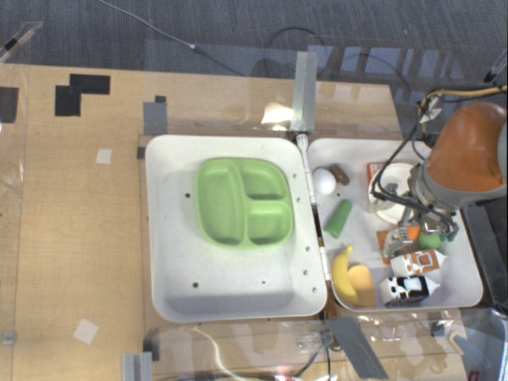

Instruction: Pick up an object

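My pincer (418, 232) sits low in the right bin (468, 280), over a crowd of small packets; whether it is parted or closed, or has anything, I cannot tell from this slant. An orange-and-white carton (414, 262) lies just under it, touching a black-and-white one (406, 289) nearer me. I judge the risk is nipping two at once or skidding off a flat face. The banana (343, 270), green stick (339, 217) and white ball (324, 182) lie left, more apart.
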Controlling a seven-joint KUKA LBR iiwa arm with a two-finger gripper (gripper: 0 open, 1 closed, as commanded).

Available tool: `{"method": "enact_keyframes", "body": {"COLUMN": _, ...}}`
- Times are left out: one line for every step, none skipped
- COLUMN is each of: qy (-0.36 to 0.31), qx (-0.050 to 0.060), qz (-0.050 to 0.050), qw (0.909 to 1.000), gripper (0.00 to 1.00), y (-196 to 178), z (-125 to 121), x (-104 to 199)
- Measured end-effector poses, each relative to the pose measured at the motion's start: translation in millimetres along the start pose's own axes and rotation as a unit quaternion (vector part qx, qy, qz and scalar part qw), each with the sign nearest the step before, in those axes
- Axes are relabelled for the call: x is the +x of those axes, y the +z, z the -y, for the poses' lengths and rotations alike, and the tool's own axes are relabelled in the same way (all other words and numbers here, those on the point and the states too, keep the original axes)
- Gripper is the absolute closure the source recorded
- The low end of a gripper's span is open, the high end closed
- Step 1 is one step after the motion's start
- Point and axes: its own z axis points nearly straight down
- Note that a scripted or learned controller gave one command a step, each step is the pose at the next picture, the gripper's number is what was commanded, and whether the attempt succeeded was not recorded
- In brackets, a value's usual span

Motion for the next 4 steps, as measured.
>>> {"method": "enact_keyframes", "body": {"qy": 0.011, "qx": -0.004, "qz": -0.008, "qw": 0.9999, "gripper": 0.0, "y": 9, "z": -41, "x": -86}}
{"method": "enact_keyframes", "body": {"qy": -0.03, "qx": -0.003, "qz": -0.008, "qw": 0.9995, "gripper": 0.0, "y": 8, "z": -41, "x": -95}}
{"method": "enact_keyframes", "body": {"qy": -0.001, "qx": -0.003, "qz": -0.009, "qw": 1.0, "gripper": 0.0, "y": 9, "z": -56, "x": -81}}
{"method": "enact_keyframes", "body": {"qy": -0.228, "qx": -0.005, "qz": -0.007, "qw": 0.9736, "gripper": 0.0, "y": 8, "z": -14, "x": -100}}
